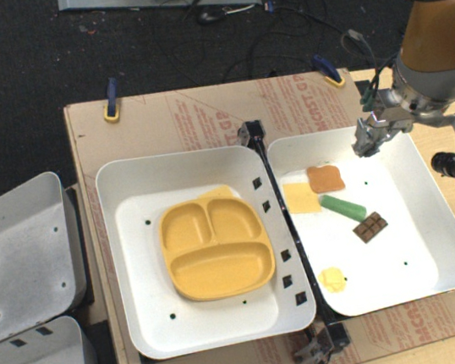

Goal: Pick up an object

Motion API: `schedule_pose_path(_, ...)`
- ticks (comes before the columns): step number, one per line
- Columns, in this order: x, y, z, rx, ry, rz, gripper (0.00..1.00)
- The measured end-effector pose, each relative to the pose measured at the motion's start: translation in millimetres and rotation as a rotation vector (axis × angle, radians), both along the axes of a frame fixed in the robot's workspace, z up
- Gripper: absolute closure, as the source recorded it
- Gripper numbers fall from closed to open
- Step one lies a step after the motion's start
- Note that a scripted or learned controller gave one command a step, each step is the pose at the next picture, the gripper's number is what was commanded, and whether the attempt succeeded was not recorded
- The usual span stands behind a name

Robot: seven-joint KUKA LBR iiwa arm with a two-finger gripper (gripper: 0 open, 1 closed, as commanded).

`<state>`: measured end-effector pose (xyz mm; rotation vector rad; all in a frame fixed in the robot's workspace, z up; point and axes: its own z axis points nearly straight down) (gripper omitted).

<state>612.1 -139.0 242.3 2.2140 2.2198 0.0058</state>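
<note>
— Over the right bin [438,212], near its far edge, hangs the pincer [367,143]; whether wide or narrow cannot be told. What lies below?

— An orange-brown piece [325,178], a yellow slab [300,198], a green bar [342,207], a brown block [370,227], a small yellow lump [332,279]. All look light, small toys. The green bar seems stiff; grasping across its narrow width suits.

— And the left bin [125,236]?

— It holds a yellow divided tray [217,249].

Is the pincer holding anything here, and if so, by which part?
Nothing is held. The pincer hangs over the right bin's far edge, apart from the orange-brown piece and green stick.
</note>
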Motion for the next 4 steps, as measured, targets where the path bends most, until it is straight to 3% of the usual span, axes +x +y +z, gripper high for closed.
schedule_pose_path(1,-23.2,57.4,-7.2,0.004,0.009,0.004,1.00)
schedule_pose_path(4,-71.7,204.2,-15.0,0.004,0.010,0.006,1.00)
